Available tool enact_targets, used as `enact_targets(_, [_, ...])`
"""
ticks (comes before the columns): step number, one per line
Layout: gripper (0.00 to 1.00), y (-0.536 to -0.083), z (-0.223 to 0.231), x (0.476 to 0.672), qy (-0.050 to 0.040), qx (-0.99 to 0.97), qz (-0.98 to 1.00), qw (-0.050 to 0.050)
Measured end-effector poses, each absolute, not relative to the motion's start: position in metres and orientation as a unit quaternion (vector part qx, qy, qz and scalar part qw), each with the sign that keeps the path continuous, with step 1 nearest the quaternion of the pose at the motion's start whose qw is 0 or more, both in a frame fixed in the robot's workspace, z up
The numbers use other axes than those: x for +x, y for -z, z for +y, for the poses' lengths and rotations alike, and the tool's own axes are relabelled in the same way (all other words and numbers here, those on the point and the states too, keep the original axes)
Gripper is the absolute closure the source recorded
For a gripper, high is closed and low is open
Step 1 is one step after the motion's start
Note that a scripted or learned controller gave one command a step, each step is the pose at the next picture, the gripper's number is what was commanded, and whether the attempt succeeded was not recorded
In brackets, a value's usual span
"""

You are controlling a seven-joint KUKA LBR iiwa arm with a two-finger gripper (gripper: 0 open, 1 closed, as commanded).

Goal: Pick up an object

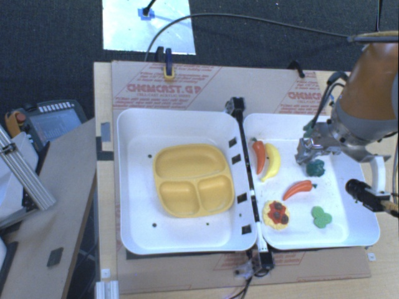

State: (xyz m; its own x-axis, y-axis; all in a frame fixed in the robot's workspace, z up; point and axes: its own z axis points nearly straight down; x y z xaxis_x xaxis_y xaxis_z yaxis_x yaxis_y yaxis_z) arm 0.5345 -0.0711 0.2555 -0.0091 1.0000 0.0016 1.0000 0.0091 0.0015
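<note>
- The tabletop carries a cardboard sheet printed in red, and two shallow white bins sit on it side by side.
- The left bin holds a yellow divided tray with three compartments, lying flat near the bin's middle.
- The right bin holds the small toy foods.
- The arm, grey with an orange band, reaches in from the right and hangs over the upper right part of the right bin.
- The end effector is low over the right bin, just above and touching or nearly touching a dark green broccoli piece; whether it is released or clenched I cannot tell.
- A yellow banana lies near the left wall of the right bin, with a red-orange chilli just beside it on the left.
- An orange carrot lies tilted in the middle of the bin, below the broccoli.
- A small round pizza sits near the bin's front left.
- A light green leafy piece lies to the right of the pizza, apart from it.
</note>
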Motion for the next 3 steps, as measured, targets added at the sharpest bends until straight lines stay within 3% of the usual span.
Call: enact_targets(3, [1.0,-0.255,0.087,0.567,0.0015,-0.704,-0.711,0.0])
